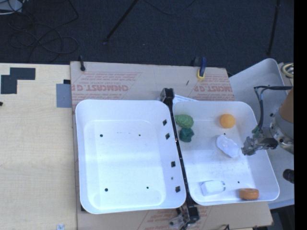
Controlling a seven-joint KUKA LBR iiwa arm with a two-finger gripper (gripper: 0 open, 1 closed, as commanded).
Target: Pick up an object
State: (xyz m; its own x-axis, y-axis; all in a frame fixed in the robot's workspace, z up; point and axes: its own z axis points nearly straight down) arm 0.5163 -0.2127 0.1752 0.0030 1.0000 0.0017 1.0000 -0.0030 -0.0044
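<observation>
The right bin (pixel 261 176) holds several objects. An orange ball (pixel 227 120) lies near its back right. A light green lump (pixel 184 120) and a darker teal lump (pixel 186 134) sit at its back left by the divider. A pale white-blue object (pixel 227 146) rests mid-bin. A white block (pixel 212 187) and a flat orange piece (pixel 249 193) lie near the front edge. My gripper (pixel 250 147) hangs at the bin's right side, just right of the pale object, with nothing seen between its fingers.
The left bin (pixel 86 128) stands beside the right one, with a black clip strip (pixel 172 143) between them. Both rest on a cardboard sheet (pixel 120 80). A blue and yellow clamp (pixel 202 68) holds the sheet's back edge. The arm's cables (pixel 261 104) rise at the right.
</observation>
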